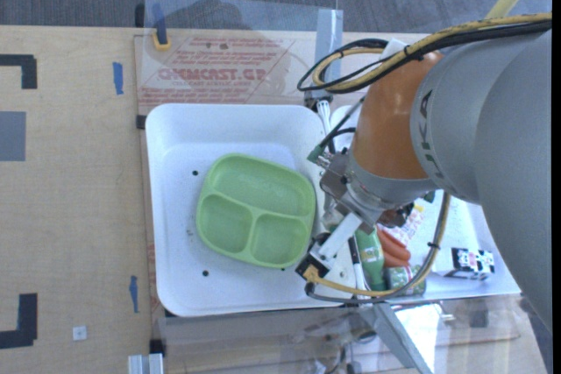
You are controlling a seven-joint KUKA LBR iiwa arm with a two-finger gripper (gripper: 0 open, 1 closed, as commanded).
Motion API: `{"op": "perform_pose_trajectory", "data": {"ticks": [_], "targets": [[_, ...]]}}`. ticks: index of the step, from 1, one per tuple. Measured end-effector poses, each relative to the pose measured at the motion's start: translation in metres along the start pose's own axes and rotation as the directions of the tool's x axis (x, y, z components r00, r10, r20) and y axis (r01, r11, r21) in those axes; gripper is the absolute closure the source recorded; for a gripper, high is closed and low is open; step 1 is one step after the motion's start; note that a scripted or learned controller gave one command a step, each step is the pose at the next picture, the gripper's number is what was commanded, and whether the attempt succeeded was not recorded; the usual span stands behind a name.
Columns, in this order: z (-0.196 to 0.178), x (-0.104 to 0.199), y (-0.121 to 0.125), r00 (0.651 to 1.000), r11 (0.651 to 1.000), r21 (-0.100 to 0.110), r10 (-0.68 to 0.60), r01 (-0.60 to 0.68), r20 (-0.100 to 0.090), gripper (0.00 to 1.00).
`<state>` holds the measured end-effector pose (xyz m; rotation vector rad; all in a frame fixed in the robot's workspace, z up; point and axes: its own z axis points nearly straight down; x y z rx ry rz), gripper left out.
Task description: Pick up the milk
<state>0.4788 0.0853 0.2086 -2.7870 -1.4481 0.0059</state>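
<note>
Hovering: end effector [337,263] over right bin | grip state: cannot tell | small black-and-white milk carton [474,261] lies well to its right.

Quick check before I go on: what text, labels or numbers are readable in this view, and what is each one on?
"CHEMCAST GP", red print, partly blurred, so my best reading: on the clear sheet behind the left bin.
Smaller red lines above and below it: too blurred to read.
Black-and-white carton in the right bin: markings too small to read.
Green divided plate: no text.
Items under the arm: no readable labels.
</note>
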Motion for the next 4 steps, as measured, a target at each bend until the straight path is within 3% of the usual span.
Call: {"op": "perform_pose_trajectory", "data": {"ticks": [1,2,3,4], "targets": [[-0.009,0.0,0.0,1.0,1.0,0.001,0.0,0.0,0.002,1.0],[-0.02,-0.053,0.037,0.947,0.947,0.001,-0.322,0.322,-0.001,1.0],[-0.001,-0.142,0.1,0.94,0.94,0.001,-0.342,0.342,-0.002,1.0],[-0.12,-0.073,0.119,0.961,0.961,-0.003,-0.278,0.278,-0.001,1.0]]}}
